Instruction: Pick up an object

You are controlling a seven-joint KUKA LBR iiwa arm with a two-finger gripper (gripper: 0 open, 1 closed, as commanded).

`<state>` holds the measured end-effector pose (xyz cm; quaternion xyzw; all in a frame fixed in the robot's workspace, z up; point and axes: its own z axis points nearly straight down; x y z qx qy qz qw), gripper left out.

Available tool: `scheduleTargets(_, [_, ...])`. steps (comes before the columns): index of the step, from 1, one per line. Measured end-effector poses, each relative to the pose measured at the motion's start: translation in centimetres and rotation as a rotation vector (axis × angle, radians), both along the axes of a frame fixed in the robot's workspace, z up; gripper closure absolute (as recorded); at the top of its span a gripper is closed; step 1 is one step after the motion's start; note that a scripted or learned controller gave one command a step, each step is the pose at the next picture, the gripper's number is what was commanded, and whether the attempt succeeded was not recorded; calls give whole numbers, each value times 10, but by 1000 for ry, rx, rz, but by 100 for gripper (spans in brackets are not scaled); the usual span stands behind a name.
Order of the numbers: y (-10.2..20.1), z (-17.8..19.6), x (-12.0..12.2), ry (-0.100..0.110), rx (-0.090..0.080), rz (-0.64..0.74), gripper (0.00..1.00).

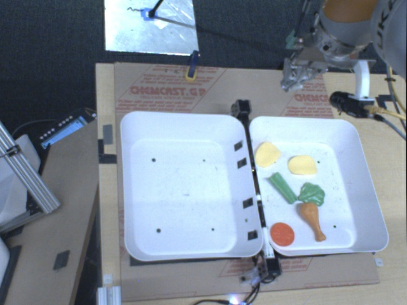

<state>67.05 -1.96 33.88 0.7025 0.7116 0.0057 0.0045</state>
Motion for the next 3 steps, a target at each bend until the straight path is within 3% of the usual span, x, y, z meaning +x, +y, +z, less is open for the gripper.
scheduleTargets(2, [115,97,-2,5,2,-2,100])
scheduleTargets(3, [21,79,-2,13,-4,-18,100])
